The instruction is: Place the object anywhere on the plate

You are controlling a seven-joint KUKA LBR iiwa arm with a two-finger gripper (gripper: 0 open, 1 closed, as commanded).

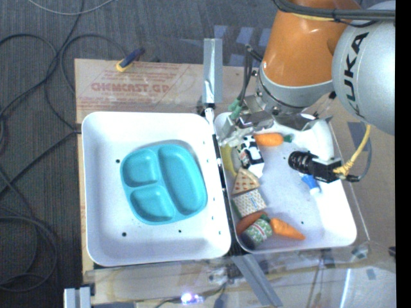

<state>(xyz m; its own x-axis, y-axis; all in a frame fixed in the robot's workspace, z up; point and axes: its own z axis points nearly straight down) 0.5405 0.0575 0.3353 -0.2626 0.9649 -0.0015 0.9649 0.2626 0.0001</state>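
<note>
Two white bins sit side by side on the bench. The left bin (pixel 103 236) holds a blue plate (pixel 164 183) with three compartments, lying near the middle of the bin floor with nothing on it. The right bin (pixel 334 226) holds the loose objects. Against its left wall, running from mid-bin down to the near corner, is a cluster: a small wedge-shaped block with a patterned face (pixel 245 181), a pale patterned cylinder (pixel 249 202) just below it and touching it, then a green-and-red rounded piece (pixel 257 231) at the bottom, with a toy carrot (pixel 286 230) lying just beside that, tip pointing right. A second toy carrot (pixel 268 140) lies near the far end of the bin, directly under the wrist. A yellow curved item (pixel 226 161), possibly a banana, is pressed along the left wall; it is mostly hidden. A black cylindrical fitting (pixel 306 162) with a yellow cable juts to the right over the bin floor. The arm (pixel 305 40) reaches in from the right, its orange band large in view above the far end of the right bin. The gripper (pixel 249 151) is low over the bin's far-left area, near the second carrot; the wrist covers the fingers, so I cannot tell whether they are spread or closed, or on anything.
</note>
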